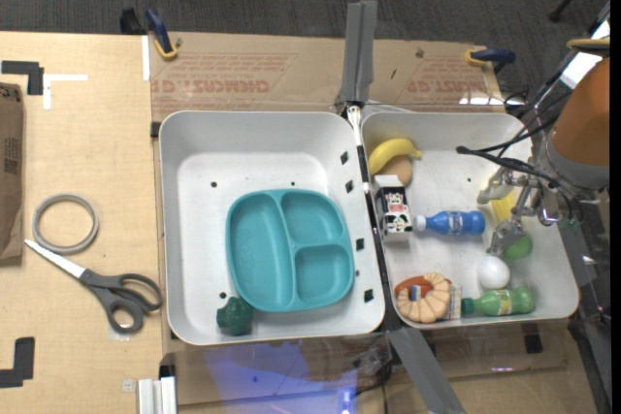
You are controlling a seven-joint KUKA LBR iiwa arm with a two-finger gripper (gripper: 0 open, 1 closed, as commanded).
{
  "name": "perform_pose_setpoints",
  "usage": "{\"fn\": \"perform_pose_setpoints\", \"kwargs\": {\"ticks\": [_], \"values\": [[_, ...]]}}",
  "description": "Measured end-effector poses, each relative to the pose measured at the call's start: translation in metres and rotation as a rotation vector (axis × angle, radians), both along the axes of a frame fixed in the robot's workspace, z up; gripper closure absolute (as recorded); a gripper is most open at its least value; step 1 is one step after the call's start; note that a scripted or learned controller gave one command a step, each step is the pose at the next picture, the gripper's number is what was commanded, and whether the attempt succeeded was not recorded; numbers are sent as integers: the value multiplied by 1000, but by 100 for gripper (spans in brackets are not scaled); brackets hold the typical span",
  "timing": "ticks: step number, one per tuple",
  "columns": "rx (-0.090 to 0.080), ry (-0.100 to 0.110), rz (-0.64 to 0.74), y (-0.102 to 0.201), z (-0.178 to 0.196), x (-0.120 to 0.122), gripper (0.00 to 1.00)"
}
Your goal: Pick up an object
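Note:
The right bin holds a banana, a small printed box, a blue bottle lying on its side, a white ball, a green bottle and a round orange-and-white toy. My gripper hangs low over the right side of this bin. A yellow object lies just left of it and a green object just below it, both partly hidden. I see nothing clearly held.
The left bin carries a teal divided plate and a dark green lump at its front corner. Scissors and a tape roll lie on the bench at left. Cables trail across the right bin's back.

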State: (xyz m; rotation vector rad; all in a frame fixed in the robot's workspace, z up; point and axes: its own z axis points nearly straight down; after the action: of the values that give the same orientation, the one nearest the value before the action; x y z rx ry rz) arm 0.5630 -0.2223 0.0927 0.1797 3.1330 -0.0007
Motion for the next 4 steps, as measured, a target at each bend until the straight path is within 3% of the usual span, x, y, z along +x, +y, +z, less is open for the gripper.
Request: {"fn": "perform_pose_setpoints", "kwargs": {"ticks": [1,2,3,4], "values": [[-1,-4,2,0,10,2,100],[-1,-4,2,0,10,2,0],[1,1,127,60,0,-2,0],[0,1,143,46,0,-10,0]]}}
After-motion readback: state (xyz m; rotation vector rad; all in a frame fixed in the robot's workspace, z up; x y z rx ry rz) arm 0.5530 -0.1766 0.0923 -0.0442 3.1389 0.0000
